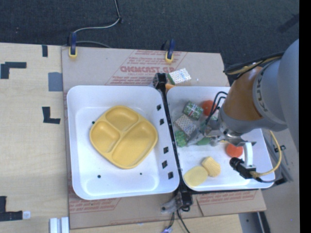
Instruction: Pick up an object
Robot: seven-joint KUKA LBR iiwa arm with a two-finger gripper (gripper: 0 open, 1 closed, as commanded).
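Arm (265,98) comes in from the right and sits over the right bin (257,181), wrist bulk covering that bin's right-middle.

Left bin (77,144) carries only the yellow divided plate (124,136), well apart from the arm; I'd rule it out as a target.

Right bin holds the clutter: green-and-white packets (189,123) stacked against the left wall, an orange item (208,106) on the far side beside the wrist, a red-orange ball (233,150) just under the wrist on the near side, and two yellow pieces (203,171) near the front wall, touching each other.

Gripper (210,132) points left out of the wrist, down at the edge of the packet pile. Can't tell whether it's spread or pinched together; clutter and wrist hide it. Nothing visibly held.

Key relation: the packet pile lies immediately left of the gripper, along its approach line, so it's the likeliest pick. Yellow pieces lie nearward, off that line. Packets overlap, so expect a shaky grasp.
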